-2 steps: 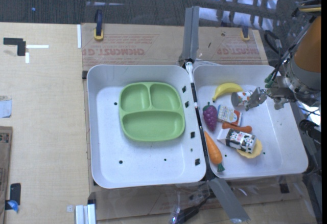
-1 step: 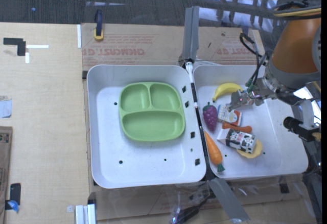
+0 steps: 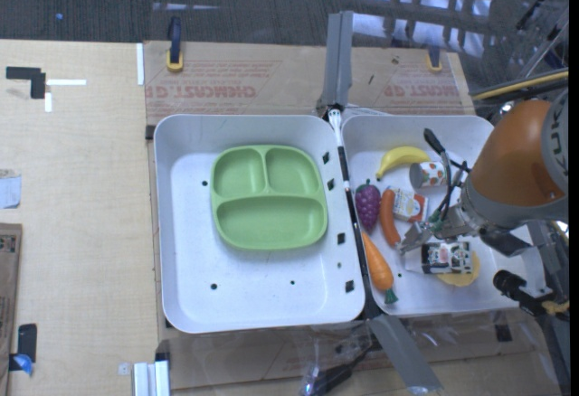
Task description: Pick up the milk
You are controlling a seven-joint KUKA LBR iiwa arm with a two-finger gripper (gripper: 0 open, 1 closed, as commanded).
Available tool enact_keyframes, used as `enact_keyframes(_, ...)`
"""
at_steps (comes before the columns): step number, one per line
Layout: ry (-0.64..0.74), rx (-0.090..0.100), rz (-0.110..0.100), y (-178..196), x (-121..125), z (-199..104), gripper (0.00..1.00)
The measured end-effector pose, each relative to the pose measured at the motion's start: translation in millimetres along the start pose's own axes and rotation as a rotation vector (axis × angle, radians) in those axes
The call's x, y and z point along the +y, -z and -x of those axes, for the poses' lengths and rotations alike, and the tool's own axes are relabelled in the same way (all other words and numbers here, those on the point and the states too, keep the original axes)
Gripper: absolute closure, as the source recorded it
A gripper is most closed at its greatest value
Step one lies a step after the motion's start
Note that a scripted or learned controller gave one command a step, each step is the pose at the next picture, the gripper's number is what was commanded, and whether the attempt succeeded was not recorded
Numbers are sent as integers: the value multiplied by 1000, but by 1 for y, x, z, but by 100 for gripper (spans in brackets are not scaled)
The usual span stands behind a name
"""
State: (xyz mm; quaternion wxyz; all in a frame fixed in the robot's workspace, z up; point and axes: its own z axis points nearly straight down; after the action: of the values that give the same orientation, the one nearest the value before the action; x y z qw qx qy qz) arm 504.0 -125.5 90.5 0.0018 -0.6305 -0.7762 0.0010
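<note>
A green divided plate (image 3: 269, 197) sits mid-left bin (image 3: 172, 231). In the right bin (image 3: 470, 299), the gripper (image 3: 425, 236) hovers at centre: banana (image 3: 401, 158) at 12 o'clock, grapes (image 3: 367, 204) and carrot (image 3: 378, 263) (orange) toward 9, milk carton (image 3: 447, 255) at 5.

Grey arm (image 3: 543, 195) – broad orange band, thin black cables by the wrist

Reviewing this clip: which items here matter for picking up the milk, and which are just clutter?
Belongs to the job:
- milk carton, white with black markings, lying in the right bin
- claw, just left of the carton

Just lying about:
- banana
- grapes
- carrot
- small can
- green plate in the left bin
</note>
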Motion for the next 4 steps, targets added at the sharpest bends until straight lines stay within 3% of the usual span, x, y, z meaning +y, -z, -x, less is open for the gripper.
enact_keyframes(1, -120, 0, 2, 21, -24, -17, 0)
enact_keyframes(2, -11, -1, 2, 0, -36, 37, 0)
enact_keyframes(3, -15, -1, 3, 9, -35, 38, 100)
enact_keyframes(4, -15, -1, 3, 9, -35, 38, 0)
